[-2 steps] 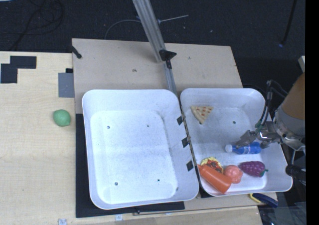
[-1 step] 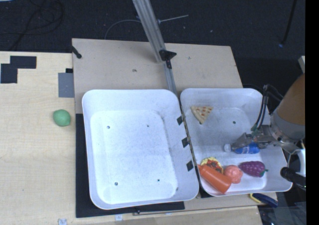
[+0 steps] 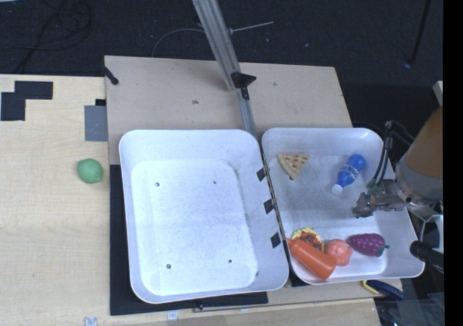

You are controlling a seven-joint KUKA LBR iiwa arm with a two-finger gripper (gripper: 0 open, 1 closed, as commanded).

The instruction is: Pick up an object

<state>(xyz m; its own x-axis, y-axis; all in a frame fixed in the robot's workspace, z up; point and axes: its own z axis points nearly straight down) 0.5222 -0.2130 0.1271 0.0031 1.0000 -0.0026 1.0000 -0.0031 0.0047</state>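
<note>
- Surface (image 3: 43,216): a pale wooden bench top carrying two shallow white bins side by side on a dark mat.
- Left bin (image 3: 145,145): a white tray with rounded corners; its speckled floor shows a few small dark dots.
- Right bin (image 3: 318,134): a white tray touching the left bin along their shared wall, where three small black clips sit; it holds all the loose items listed below.
- Pizza slice (image 3: 293,164): a tan, triangular toy wedge near the bin's far left corner.
- Blue bottle (image 3: 349,173): a small bottle with a white cap, lying tilted in the far right part of the bin, well apart from the pizza slice.
- Orange carrot (image 3: 312,259): a long toy piece lying against the near wall, toward the left corner.
- Red-and-yellow item (image 3: 307,236): a small toy just behind the carrot; its kind cannot be told.
- Pink-red fruit (image 3: 337,251): a round toy touching the carrot's right end.
- Purple grapes (image 3: 367,243): a dark cluster just right of the pink-red fruit, near the bin's near right corner.
- Claw (image 3: 364,208): low inside the right bin by its right wall, between the blue bottle and the purple grapes; whether it is spread or closed cannot be told, and nothing is seen between its fingers.
- Arm (image 3: 427,151): enters from the right edge, grey with an orange band.
- Green ball (image 3: 90,170): rests on the bare surface, left of the left bin.
- Metal rail (image 3: 217,32): a slanted grey bar behind the bins.
</note>
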